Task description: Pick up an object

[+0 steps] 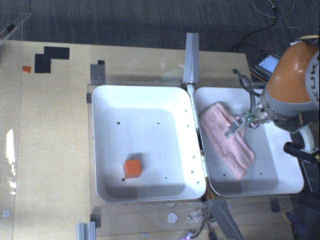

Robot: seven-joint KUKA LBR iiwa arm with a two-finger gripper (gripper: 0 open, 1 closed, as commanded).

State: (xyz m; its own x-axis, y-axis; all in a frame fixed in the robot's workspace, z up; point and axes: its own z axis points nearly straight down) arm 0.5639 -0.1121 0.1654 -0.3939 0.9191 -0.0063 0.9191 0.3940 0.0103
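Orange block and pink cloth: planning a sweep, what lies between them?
In the camera view, bare bin floor, then the two bins' adjoining walls separate the orange block from the pink cloth.

Two bins sit side by side on the bench [50, 159], the left bin [100, 134] touching the right bin [290, 184] along a shared divider. A block [132, 168] lies in the left bin toward its near left corner, well apart from a cloth [225, 144] lying in the left half of the right bin. The gripper [239, 126] is located over the cloth's upper right part, with the arm [292, 79] entering from the right.
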